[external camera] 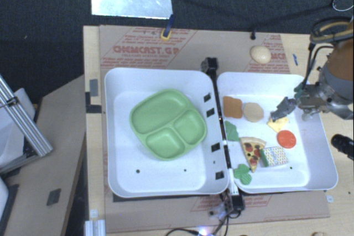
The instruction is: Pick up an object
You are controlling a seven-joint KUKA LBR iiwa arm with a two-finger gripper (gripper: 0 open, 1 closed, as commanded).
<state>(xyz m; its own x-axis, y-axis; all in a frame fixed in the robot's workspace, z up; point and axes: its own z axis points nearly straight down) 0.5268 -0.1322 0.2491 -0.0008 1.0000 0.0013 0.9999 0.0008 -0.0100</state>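
Camera view from above has the arm (337,74) reaching in from the right, its gripper (281,113) lowered over the right bin (318,174) with the fingertips right at the upper edge of a pale yellow wedge (278,124). The fingers look close together, but how far apart they stand cannot be told, nor whether they have hold of the wedge; they seem to touch it or hang just above it. Just below the gripper lies a red-orange disc (286,139), and farther down from it a small patterned block (275,157) beside a pizza slice (251,152). To the gripper's left, near at hand, sit a beige round piece (254,112) and an orange-brown slab (233,107) side by side. Two green leaf-like pieces (231,131) (241,173) lie down along the bin's left wall. Well away to the left, in the left bin (116,174), rests a green divided plate (168,124). Up and left of the gripper, outside the bins, a cream egg-like ball (260,53) sits on the cardboard sheet (144,44), whose red print reads "CHEMCAST" followed by letters that look like "GP".
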